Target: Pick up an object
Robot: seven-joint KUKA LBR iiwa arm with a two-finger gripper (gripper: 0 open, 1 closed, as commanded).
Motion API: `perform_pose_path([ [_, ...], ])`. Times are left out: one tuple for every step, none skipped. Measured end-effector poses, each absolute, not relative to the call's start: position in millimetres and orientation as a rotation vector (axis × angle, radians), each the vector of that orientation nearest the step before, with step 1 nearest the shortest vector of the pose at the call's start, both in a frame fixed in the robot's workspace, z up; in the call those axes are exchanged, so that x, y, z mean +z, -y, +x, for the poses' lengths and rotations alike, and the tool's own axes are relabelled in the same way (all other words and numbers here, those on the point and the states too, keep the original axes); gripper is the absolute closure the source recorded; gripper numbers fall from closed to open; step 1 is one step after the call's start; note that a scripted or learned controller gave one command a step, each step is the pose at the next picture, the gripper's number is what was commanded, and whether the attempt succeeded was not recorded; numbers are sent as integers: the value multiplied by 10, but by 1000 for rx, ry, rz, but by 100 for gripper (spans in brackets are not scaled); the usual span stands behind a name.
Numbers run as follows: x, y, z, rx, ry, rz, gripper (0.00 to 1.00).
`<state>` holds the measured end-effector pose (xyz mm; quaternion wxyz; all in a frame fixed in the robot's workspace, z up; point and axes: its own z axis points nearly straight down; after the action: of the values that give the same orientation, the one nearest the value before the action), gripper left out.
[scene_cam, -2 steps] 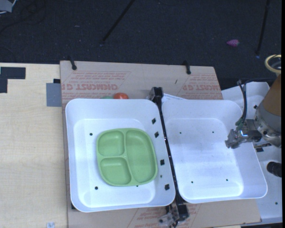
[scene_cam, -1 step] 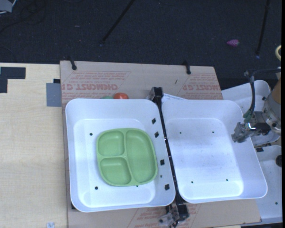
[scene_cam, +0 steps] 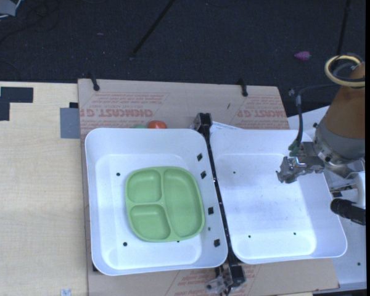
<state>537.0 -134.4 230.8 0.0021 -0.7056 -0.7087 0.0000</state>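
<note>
A light green divided plate [scene_cam: 164,203] with three compartments lies flat in the middle of the left white bin [scene_cam: 105,165]. My gripper [scene_cam: 288,171] hangs over the right part of the right white bin [scene_cam: 259,251], far from the plate. It hangs from the grey wrist with the orange band [scene_cam: 347,113] at the right edge. Nothing shows between its fingers.
A small red and green object [scene_cam: 153,126] sits on the cardboard just behind the left bin's back rim. A black divider clip row [scene_cam: 211,190] runs between the bins. Cables trail by the arm at the right.
</note>
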Motion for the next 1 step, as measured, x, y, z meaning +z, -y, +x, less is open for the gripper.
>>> perform_pose_path([
  [2392,849,5408,-1,2224,-2214,100],
])
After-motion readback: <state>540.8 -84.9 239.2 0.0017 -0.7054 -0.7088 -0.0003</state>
